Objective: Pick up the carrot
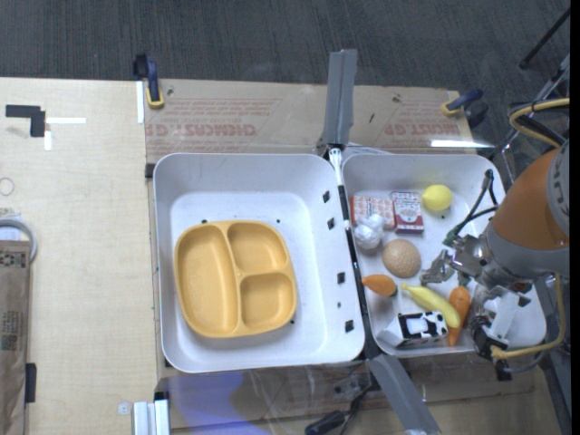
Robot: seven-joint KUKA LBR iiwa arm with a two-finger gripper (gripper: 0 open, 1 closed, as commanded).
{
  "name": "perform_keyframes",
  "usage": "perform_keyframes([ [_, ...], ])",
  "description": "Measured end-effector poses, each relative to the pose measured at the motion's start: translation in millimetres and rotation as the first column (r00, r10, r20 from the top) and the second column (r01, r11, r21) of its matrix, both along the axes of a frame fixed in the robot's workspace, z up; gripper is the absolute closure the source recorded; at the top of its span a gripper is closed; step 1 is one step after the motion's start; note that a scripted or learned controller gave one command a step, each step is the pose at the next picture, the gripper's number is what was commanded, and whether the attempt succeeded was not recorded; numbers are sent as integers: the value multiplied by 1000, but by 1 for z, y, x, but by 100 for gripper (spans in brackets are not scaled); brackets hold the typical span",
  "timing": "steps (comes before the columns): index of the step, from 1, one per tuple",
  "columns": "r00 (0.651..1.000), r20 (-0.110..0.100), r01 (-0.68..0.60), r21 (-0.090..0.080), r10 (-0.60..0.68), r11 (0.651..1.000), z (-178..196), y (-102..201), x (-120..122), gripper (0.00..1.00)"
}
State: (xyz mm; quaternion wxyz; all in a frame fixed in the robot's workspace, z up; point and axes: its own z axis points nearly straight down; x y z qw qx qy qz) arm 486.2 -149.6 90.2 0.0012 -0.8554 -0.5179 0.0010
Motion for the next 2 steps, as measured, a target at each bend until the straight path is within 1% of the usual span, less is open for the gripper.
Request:
perform_keyframes([
  [1,1000,-3,-2,0,2,1000,7,-1,0,100],
  [2,992,-1,-124,-1,124,992,100,81,5,100],
])
